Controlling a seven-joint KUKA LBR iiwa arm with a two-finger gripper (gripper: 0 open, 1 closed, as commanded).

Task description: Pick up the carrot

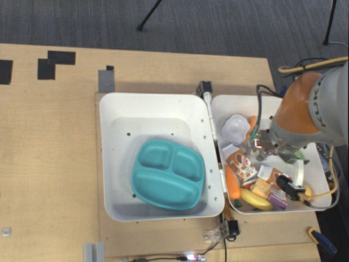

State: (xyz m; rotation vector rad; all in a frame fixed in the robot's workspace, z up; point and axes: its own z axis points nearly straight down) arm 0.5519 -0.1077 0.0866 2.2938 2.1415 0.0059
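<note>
On the worktop (49, 162) sit 2 white bins: the left bin (117, 146) holds 1 teal tray (168, 173), while the right bin (316, 201) holds 1 carrot (233, 186) beside 1 banana (255, 200), with the end effector (260, 146) above the clutter.

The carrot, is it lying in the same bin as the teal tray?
No, the carrot lies in the right bin near its left wall, while the teal tray sits in the left bin.

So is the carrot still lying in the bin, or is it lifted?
Lying in the bin. The carrot rests flat along the right bin's left wall, beside the banana, with the claw above and apart from it.
</note>
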